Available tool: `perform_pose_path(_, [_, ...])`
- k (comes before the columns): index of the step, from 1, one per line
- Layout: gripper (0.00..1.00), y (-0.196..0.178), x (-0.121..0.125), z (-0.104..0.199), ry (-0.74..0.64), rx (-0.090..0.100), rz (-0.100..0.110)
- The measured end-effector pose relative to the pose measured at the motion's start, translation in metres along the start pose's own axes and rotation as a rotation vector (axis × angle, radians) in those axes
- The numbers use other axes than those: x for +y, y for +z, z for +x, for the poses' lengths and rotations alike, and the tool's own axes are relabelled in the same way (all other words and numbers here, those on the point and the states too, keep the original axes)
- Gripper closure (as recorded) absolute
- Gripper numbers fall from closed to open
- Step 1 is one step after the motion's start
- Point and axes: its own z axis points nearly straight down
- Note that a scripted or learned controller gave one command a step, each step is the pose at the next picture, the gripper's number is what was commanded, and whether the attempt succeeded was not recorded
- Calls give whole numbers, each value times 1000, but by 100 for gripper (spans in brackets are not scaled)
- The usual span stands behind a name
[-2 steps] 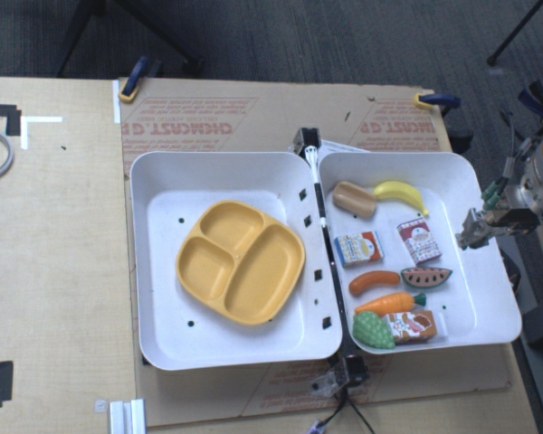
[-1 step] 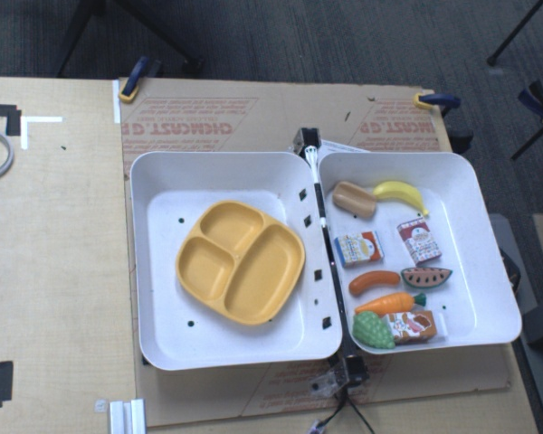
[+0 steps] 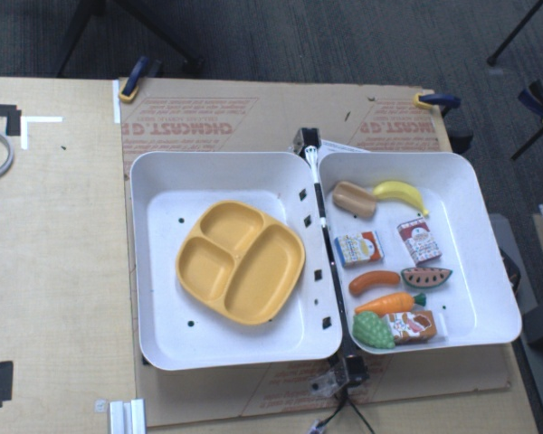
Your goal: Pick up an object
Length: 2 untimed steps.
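The right bin (image 3: pixel 475 242) holds several toy foods: a brown bread roll (image 3: pixel 354 199), a yellow banana (image 3: pixel 399 193), two small red and white cartons (image 3: pixel 358 249) (image 3: pixel 419 240), a red sausage (image 3: pixel 374 282), a watermelon slice (image 3: pixel 426 278), an orange carrot (image 3: pixel 386 304), green grapes (image 3: pixel 373 330) and an orange carton (image 3: pixel 415 326). A yellow three-compartment plate (image 3: pixel 241 261) lies in the left bin (image 3: pixel 154 242).
Both bins rest on a cardboard sheet (image 3: pixel 208 116) on the wooden bench. Blue and yellow clamps (image 3: pixel 134 78) (image 3: pixel 436 102) hold the sheet's far corners. Black clips join the bins along their shared wall (image 3: pixel 319 242).
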Motion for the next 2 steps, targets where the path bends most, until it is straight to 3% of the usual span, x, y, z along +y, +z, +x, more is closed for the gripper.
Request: perform_pose_path(2, [100, -19, 2, 0, -6, -5, -1])
